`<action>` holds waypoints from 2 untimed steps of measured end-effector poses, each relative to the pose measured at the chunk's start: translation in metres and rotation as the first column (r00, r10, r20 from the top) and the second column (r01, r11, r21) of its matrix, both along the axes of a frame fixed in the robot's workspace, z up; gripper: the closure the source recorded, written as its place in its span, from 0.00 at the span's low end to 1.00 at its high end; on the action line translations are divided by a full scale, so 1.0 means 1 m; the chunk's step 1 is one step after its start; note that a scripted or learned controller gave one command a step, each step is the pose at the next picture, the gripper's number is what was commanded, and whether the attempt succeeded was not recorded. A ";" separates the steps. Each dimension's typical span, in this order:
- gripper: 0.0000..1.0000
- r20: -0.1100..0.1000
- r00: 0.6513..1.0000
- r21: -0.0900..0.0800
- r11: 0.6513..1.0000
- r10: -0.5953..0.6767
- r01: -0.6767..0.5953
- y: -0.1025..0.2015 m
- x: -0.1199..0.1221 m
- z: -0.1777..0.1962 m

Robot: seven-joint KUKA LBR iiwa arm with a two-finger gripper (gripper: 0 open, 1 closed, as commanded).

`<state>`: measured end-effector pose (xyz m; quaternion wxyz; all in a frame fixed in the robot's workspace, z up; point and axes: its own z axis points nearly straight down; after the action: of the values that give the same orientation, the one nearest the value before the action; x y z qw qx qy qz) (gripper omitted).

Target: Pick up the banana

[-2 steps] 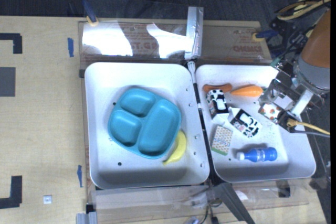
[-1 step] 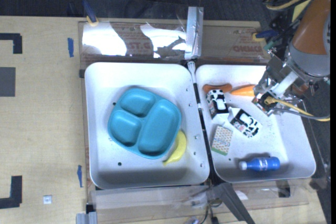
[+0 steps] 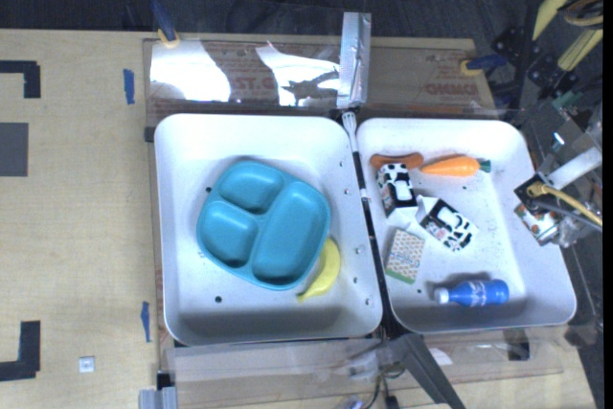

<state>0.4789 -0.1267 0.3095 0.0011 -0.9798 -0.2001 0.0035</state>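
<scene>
Two white bins side by side on the desk [image 3: 77,206]. Blue divided plate [image 3: 263,223] in the left bin [image 3: 182,148]. Banana [image 3: 326,271] tucked against that plate's lower right rim. Tool [image 3: 546,206] at right bin's edge, grip impossible to tell.

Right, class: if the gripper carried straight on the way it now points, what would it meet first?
Probably the floor of the right bin near the black-and-white toy. The gripper seems to point left and down, though depth is unclear. The banana lies in the left bin.
</scene>
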 end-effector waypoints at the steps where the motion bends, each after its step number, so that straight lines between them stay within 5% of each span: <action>1: 1.00 0.000 0.999 0.000 0.999 0.032 -0.032 0.037 0.120 -0.041; 2: 1.00 0.002 0.987 0.000 0.987 0.162 -0.162 0.069 0.167 -0.065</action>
<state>0.6457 -0.0572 0.2441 0.0006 -0.9603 -0.2789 0.0027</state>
